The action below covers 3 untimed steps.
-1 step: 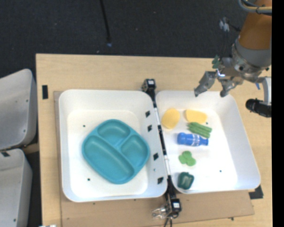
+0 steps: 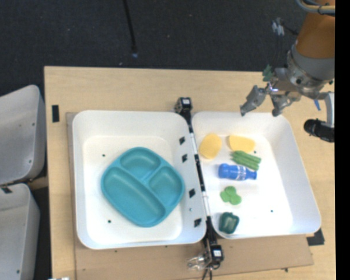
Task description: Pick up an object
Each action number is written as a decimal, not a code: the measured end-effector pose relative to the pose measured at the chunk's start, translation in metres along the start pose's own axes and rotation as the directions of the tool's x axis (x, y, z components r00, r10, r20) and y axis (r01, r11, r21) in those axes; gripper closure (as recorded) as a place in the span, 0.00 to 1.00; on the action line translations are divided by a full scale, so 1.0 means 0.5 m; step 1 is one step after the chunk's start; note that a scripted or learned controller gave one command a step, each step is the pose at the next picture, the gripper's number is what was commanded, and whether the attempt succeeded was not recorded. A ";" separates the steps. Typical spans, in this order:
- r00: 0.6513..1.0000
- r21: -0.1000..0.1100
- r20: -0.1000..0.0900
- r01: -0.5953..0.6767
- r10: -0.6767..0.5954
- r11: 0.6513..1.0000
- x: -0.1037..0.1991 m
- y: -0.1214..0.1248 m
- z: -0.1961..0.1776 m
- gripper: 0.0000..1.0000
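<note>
Down front, that dark green pepper toy (image 2: 228, 222) looks light and slick, so we'd pinch its sides; gripper (image 2: 261, 107) hangs spread, holding nothing.

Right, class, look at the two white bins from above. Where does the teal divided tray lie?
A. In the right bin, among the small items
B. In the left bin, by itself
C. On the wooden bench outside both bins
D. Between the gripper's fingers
B: the teal divided tray lies flat in the left bin, while the small yellow, green and blue items sit in the right bin and the gripper hangs open above that bin's far edge.
</note>
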<state>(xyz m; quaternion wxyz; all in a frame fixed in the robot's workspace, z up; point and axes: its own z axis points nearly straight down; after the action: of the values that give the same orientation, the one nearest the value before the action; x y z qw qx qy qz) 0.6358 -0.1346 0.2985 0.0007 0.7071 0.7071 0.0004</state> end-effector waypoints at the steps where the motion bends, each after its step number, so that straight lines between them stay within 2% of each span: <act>1: 1.000 -0.001 0.002 -0.001 0.001 1.000 -0.020 -0.004 0.088 0.00; 3: 1.000 0.000 0.002 -0.005 0.005 1.000 -0.021 0.001 0.242 0.00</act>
<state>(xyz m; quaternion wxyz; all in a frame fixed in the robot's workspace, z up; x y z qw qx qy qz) 0.6365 -0.1451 0.1776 0.0017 0.7090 0.7052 -0.0003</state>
